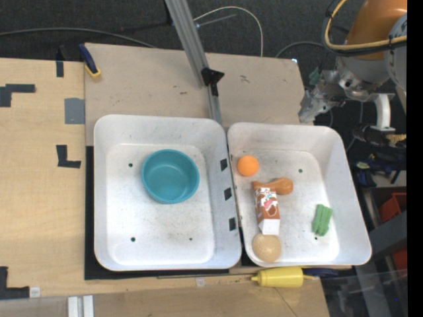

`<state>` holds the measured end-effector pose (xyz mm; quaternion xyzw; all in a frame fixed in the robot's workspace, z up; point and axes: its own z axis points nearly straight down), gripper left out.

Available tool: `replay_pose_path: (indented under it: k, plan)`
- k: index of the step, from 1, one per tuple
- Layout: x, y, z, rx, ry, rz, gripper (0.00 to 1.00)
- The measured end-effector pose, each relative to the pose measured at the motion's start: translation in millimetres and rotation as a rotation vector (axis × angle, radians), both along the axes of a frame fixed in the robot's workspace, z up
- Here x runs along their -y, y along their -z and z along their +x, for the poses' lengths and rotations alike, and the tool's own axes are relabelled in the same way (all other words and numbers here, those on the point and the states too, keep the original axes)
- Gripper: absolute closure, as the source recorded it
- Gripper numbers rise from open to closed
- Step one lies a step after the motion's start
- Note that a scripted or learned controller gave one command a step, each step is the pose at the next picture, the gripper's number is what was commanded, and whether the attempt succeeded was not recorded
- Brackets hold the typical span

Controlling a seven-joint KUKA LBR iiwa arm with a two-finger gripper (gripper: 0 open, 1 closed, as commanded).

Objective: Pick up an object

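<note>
The gripper (pixel 314 104) hangs beyond the right bin's (pixel 344 152) far rim, touching nothing; its opening cannot be made out. Inside that bin, the orange ball (pixel 248 166) lies near the left wall, with bare floor beyond it.

Two white bins on the desk (pixel 152 91) — left bin (pixel 106 243), right bin (pixel 347 230).

Left bin: one teal bowl (pixel 170 176).

Right bin, five items: one orange ball (pixel 248 166), one small carton (pixel 268 211), one brown pear-shaped piece (pixel 280 186), one tan round piece (pixel 266 247), one green piece (pixel 321 219).

Desk front edge — one yellow bottle (pixel 280 277).
</note>
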<state>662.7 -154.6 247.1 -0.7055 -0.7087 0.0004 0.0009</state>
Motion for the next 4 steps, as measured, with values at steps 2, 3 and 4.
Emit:
replay_pose_path:
  k: [2,3,4]
  plan:
    - [-97.1,16.5,-27.0,-0.002,-0.001,0.0,1.0]
    - [-151.4,23.4,-43.5,-0.002,-0.002,0.0,1.0]
    - [-215.6,19.5,-45.7,0.0,-0.004,0.001,1.0]
